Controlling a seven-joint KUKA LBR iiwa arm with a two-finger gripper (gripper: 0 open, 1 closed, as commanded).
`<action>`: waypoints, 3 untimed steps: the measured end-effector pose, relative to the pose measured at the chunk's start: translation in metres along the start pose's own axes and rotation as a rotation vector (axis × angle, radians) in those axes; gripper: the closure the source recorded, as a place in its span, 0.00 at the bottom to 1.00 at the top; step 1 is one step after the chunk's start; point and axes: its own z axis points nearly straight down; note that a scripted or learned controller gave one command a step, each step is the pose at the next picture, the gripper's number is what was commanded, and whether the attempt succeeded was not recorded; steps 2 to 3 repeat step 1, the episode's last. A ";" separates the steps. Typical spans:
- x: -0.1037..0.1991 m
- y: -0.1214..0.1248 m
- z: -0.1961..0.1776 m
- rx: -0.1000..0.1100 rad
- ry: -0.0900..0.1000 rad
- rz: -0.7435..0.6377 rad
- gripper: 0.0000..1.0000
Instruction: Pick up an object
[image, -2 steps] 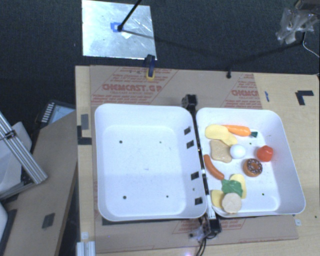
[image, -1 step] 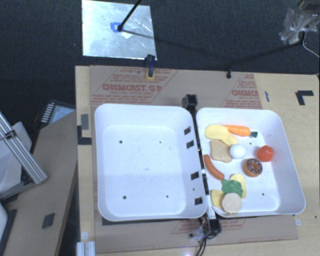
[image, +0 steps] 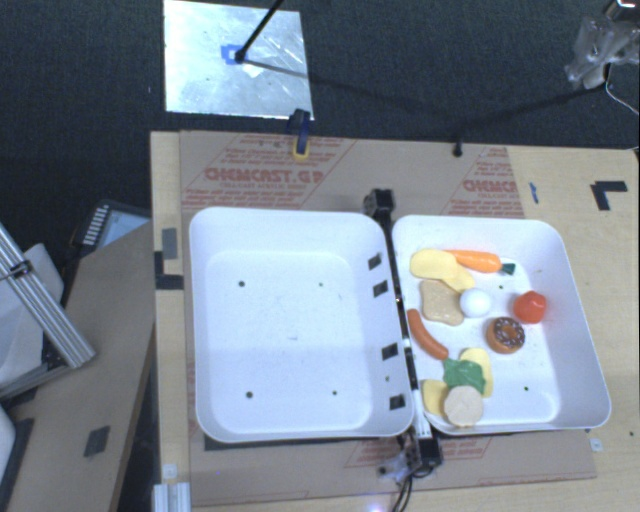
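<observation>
The right bin (image: 575, 330) holds several toy foods. An orange carrot (image: 472, 260) lies at the back beside a yellow piece (image: 438, 266). A tan bread slice (image: 441, 302), a white egg (image: 475, 302) and a red tomato (image: 530, 306) sit across the middle. Nearer the front are a chocolate donut (image: 506, 334), a red sausage (image: 427, 334), a green leafy piece (image: 463, 373) and a round tan biscuit (image: 463, 405). My gripper (image: 600, 45) hangs blurred at the top right corner, far behind the bins and high above the floor.
The left bin (image: 200, 330) sits beside the right one, joined along a clipped middle wall (image: 395, 320). A shiny metal sheet (image: 238, 60) lies on the dark floor at the back. A cable (image: 520, 105) runs across the floor. A side table (image: 80, 400) stands at left.
</observation>
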 end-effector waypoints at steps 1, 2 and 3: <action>-0.032 0.000 0.000 0.000 0.000 0.001 1.00; -0.032 0.000 0.000 0.000 0.000 0.001 1.00; -0.032 0.000 0.000 0.000 0.000 0.001 1.00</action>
